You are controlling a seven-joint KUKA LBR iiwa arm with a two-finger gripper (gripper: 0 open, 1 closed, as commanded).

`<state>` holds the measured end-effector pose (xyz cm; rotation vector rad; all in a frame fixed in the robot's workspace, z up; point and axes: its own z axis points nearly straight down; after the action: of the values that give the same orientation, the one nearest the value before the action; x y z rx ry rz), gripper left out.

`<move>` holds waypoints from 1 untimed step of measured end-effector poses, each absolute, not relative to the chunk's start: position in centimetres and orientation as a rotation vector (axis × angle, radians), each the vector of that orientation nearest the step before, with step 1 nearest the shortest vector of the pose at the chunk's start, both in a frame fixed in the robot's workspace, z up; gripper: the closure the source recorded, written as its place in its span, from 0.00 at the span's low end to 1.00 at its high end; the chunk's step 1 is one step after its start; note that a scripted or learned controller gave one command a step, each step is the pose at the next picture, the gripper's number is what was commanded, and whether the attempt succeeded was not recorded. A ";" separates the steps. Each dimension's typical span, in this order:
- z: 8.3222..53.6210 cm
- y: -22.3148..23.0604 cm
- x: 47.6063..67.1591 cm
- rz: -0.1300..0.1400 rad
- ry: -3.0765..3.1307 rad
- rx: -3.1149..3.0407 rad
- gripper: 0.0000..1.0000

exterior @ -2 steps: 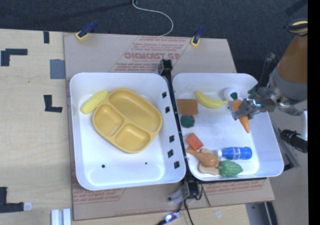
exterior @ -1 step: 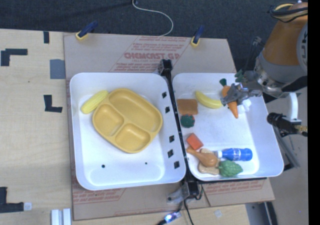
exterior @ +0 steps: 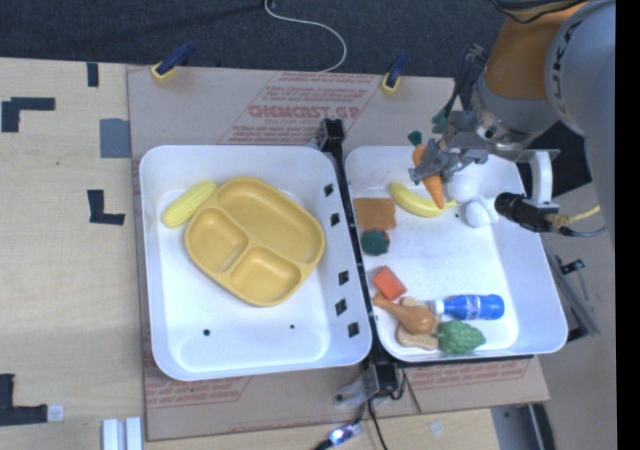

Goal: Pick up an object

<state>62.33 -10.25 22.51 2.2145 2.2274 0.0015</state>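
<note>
Orange carrot (exterior: 432, 181) pinched in the tool (exterior: 436, 164) over the right bin's (exterior: 520, 333) far end, just above a banana (exterior: 417, 201), yellow tray (exterior: 254, 238) and corn cob (exterior: 188, 203) in the left bin (exterior: 170, 338)

- The gripper (exterior: 437, 160) hangs over the right bin (exterior: 520, 268), an orange carrot (exterior: 432, 183) between its fingers.
- A banana (exterior: 415, 201) lies just beside it.
- A yellow tray (exterior: 255, 238) sits in the left bin (exterior: 170, 338).
</note>
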 end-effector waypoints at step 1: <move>23.0 -8.7 63.3 0.000 2.225 2.219 1.00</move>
<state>63.26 -8.68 23.05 2.2192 2.2248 -0.0003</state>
